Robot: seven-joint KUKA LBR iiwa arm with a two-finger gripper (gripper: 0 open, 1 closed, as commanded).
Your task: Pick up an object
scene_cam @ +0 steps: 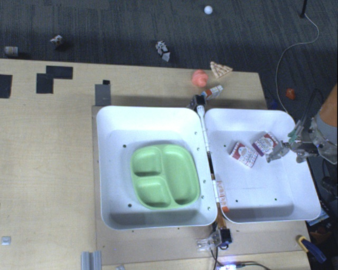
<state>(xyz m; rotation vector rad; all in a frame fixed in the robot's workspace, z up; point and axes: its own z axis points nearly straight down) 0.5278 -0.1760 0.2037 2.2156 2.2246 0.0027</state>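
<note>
Seen from above: a pale wooden surface (47, 158) with black cut-out marks along its far edge, and beyond it dark grey carpet (105, 26) strewn with small bits of litter, a white ball (208, 9) among them.

Counted on the surface: two shallow white plastic bins, side by side and touching. Landmark taken: the right bin (296, 203). To its left, the left bin (108, 174), holding one light green divided plastic tray (165, 176) with three compartments. Inside the right bin, toward its far right part, two small red-and-white packets: one (243, 154) nearer the middle, the other (264, 143) just right of it, the two close together or touching.

At the right bin's right rim, the grey hand (280, 153) reached in, tips just beside the right-hand packet. Whether released or clenched, could not tell. Nothing seen between the fingers.

Beyond the right bin's far left corner: one pink round ball (199, 78), one tan wedge-shaped piece (221, 69), one small tube-like item (214, 92). Behind the right bin, a thin cable (296, 45) looped over the carpet.
</note>
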